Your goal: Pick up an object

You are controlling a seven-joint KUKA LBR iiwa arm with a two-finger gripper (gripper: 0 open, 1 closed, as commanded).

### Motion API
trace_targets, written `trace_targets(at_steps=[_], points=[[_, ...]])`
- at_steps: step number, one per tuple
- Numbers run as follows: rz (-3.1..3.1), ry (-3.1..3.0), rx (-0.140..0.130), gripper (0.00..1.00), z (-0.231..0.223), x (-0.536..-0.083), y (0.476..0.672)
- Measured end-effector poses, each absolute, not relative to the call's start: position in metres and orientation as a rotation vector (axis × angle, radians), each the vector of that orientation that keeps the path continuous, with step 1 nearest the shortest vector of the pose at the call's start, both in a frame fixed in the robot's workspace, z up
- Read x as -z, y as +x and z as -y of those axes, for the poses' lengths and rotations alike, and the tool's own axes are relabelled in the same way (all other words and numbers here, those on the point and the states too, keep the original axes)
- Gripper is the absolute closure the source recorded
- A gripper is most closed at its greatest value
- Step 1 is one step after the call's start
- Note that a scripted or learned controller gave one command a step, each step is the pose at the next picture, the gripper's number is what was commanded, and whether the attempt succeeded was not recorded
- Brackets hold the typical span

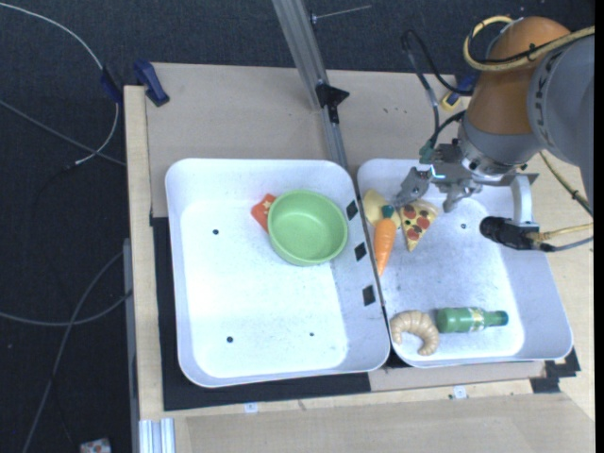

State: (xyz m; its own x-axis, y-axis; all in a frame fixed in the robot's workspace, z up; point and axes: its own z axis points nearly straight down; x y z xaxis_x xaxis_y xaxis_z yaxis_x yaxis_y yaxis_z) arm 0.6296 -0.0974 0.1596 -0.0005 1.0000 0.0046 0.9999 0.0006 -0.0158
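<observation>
The grey arm with its orange band is seen reaching in over the right-hand shallow white plastic bin (pixel 538 291), and its gripper (pixel 433 185) hangs at that bin's far left part, directly above a small triangular toy pizza slice (pixel 416 222) with a yellow face and red dots. The jaws appear spread, one finger to either side above the slice, and nothing is seen held between them. The step in hand is judged to be the descent onto the slice; it would be done well if the jaws were brought straight down with the slice centred, and kept off the orange toy carrot (pixel 384 241) lying just beside it on the left. The slice looks flat and thin, so a low, firm closing is likely to be needed. A tan croissant (pixel 416 332) and a green bottle (pixel 469 321) lie well apart at the near edge.
</observation>
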Motion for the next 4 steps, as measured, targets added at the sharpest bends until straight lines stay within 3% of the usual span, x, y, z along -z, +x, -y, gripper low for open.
trace_targets(at_steps=[1,2,4], points=[[2.212,-2.21,-0.012,0.0,0.095,-0.115,0.634],[2.213,-2.214,-0.003,1.0,0.094,-0.131,0.636],[2.227,-2.225,0.011,1.0,0.093,-0.245,0.642]])
